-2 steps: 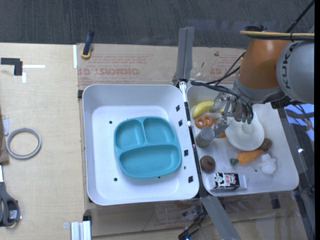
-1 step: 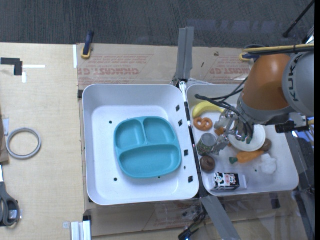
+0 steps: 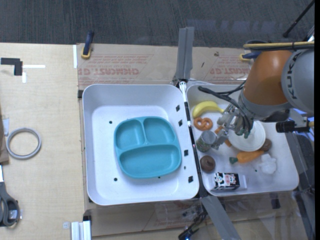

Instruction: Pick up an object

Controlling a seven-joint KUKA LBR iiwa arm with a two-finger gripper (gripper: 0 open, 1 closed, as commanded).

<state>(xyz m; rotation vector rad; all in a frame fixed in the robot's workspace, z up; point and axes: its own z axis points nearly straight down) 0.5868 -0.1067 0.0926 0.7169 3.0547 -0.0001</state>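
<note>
Right bin [image 3: 280, 184], contents as I read them from the feed: banana [image 3: 206, 107] near the bin's far left corner; pretzel [image 3: 202, 123] just beside it; white plate [image 3: 252, 138] at mid-bin; carrot [image 3: 248, 156] at the plate's near edge; chocolate doughnut [image 3: 207, 162] by the left wall; black-and-white carton [image 3: 227, 180] along the near edge; crumpled white item [image 3: 268, 165] toward the near right corner.

Pincer [image 3: 229, 129]: low over the bin, between pretzel and plate, above a greyish object [image 3: 206, 142] I cannot identify. Finger spacing: I cannot tell; nothing visibly gripped.

Left bin [image 3: 95, 149]: one blue divided plate [image 3: 148, 147], centred.

Bench [image 3: 40, 194], left edge: grey tape ring [image 3: 22, 143].
</note>
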